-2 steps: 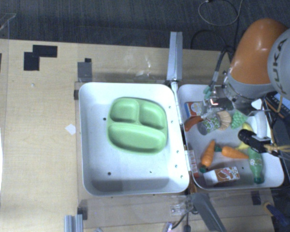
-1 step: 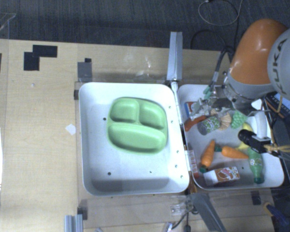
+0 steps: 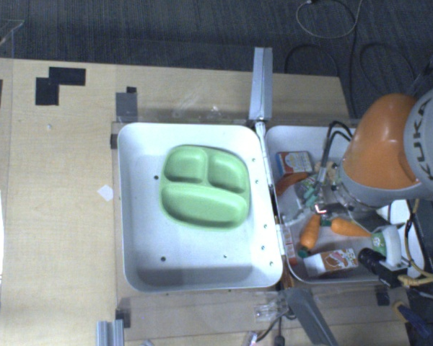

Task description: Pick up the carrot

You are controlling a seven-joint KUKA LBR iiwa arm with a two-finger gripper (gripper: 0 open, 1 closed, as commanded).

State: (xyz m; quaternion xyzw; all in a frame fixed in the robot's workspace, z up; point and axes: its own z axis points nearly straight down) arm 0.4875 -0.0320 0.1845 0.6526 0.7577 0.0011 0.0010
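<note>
In the right bin (image 3: 292,139) a tapered orange carrot (image 3: 351,228) lies on its side, pointing right. A second orange piece (image 3: 310,233) with a dark lower end stands slanted just left of it. My gripper (image 3: 320,202) hangs low in the bin, directly above and between these two orange things and very close to their upper ends. The grey and orange wrist (image 3: 379,150) hides the bin's right part. I see nothing clearly lifted off the bin floor.
The left bin (image 3: 133,215) holds a green divided plate (image 3: 206,186). Around the gripper in the right bin lie a red and blue carton (image 3: 296,162), a brown thing (image 3: 289,182), a brown box (image 3: 338,259) and a green-capped bottle (image 3: 381,241).
</note>
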